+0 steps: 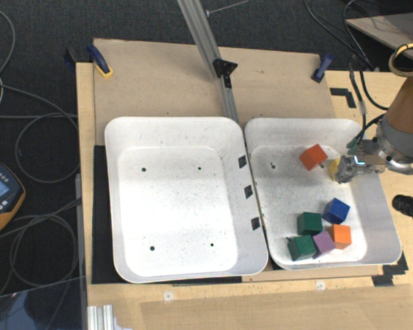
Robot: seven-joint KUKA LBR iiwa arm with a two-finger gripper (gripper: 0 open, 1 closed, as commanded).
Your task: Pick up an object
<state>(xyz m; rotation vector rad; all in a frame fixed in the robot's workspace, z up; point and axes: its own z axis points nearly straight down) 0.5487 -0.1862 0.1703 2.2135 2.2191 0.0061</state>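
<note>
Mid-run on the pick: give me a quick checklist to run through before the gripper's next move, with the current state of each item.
1. Gripper is over the right bin: ok, it sits at the bin's upper right.
2. A target lies near the gripper: ok, a yellow object is right beside it and an orange block just to its left.
3. Finger opening: cannot tell, the view is too small and blurred there.
4. Something already held: cannot tell; the yellow object is partly hidden by the gripper.
5. Other blocks are apart from the gripper: ok, the blue block, two green blocks, purple block and small orange block cluster at the bin's lower end.
</note>
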